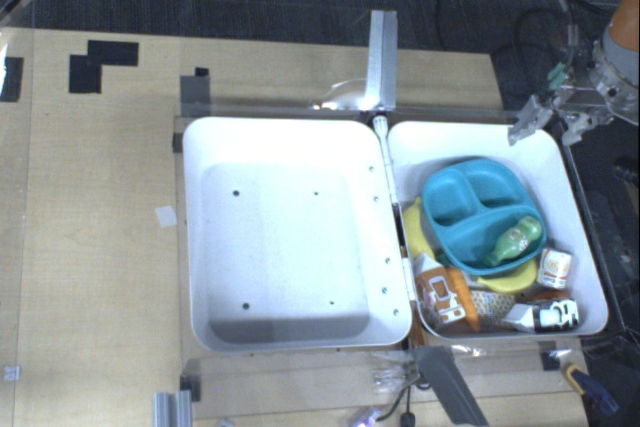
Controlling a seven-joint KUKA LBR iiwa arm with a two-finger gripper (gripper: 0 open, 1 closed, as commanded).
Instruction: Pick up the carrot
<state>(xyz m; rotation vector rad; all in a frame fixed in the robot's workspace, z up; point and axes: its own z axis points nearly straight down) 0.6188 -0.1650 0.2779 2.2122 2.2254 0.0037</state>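
Observation:
The carrot [481, 309] appears as an orange sliver near the front of the right bin [578, 215]. It is wedged between a brown patterned pouch [441, 293] and a yellow item [500, 278], and most of it is hidden. My gripper [550, 121] hovers over the bin's far right corner, well behind the carrot. It is open with nothing between its fingers.
A blue divided plate [470, 205] fills the middle of the right bin with a green bottle [517, 240] lying on it. A small white jar [554, 267] and a black-and-white tube [548, 316] lie at the front right. The left bin [280, 145] adjoins it.

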